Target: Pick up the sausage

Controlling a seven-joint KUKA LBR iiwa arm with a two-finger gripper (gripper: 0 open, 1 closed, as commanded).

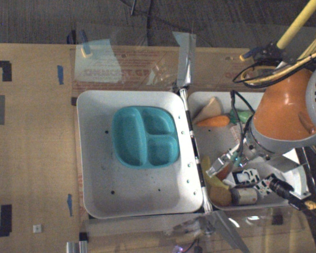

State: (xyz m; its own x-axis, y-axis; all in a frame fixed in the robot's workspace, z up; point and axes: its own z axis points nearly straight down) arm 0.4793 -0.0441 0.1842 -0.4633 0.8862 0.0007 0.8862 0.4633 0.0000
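Note:
My gripper (pixel 222 167) is down in the right bin (pixel 284 204), near its left wall, under the orange band of the arm. A small dark red-brown piece, which looks like the sausage (pixel 226 173), shows right at the gripper's tip. Most of it is hidden by the gripper, and I cannot tell whether it is held.
In the right bin lie an orange carrot (pixel 213 122), a tan wedge (pixel 211 108), a green item (pixel 244 116), a yellow piece (pixel 208 176), a brownish lump (pixel 220 193) and a grey-brown cylinder (pixel 245 196). The left bin (pixel 95 188) holds a teal divided plate (pixel 145 136).

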